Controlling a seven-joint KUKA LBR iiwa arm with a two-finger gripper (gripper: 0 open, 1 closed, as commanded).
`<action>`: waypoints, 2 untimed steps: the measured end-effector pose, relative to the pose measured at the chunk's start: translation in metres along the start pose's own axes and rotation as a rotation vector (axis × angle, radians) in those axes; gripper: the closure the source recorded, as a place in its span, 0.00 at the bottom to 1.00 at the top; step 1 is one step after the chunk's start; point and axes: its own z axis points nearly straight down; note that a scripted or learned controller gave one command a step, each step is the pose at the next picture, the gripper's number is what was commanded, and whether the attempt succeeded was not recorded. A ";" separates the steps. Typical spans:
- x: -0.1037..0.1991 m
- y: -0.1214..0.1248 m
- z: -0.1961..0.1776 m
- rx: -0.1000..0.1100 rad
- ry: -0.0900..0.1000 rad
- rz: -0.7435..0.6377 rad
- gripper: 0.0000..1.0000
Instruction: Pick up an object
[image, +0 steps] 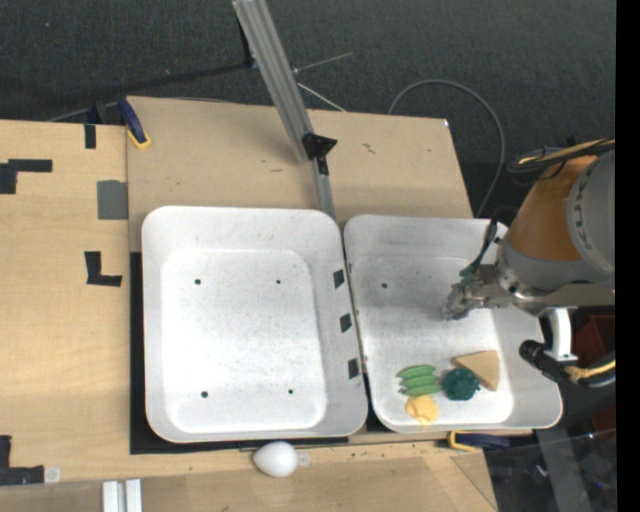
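In the right bin (400, 250), near its front edge, lie a green ridged piece (419, 378), a yellow piece (422, 407), a dark teal lump (460, 384) and a tan wedge (481, 367). My gripper (460, 301) hangs low over the bin's right-middle floor, above and slightly behind these objects. Nothing shows between its tips. The grey arm with its orange band (545, 215) comes in from the right.
The left bin (240, 320) sits beside the right one. A white egg-shaped object (275, 458) rests on the bench in front of the left bin. A slanted metal pole (285, 80) rises behind the bins. Cables trail at the right.
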 end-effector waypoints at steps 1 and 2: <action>-0.003 -0.007 -0.058 -0.004 -0.001 0.002 1.00; 0.002 -0.006 -0.102 -0.004 -0.001 0.001 1.00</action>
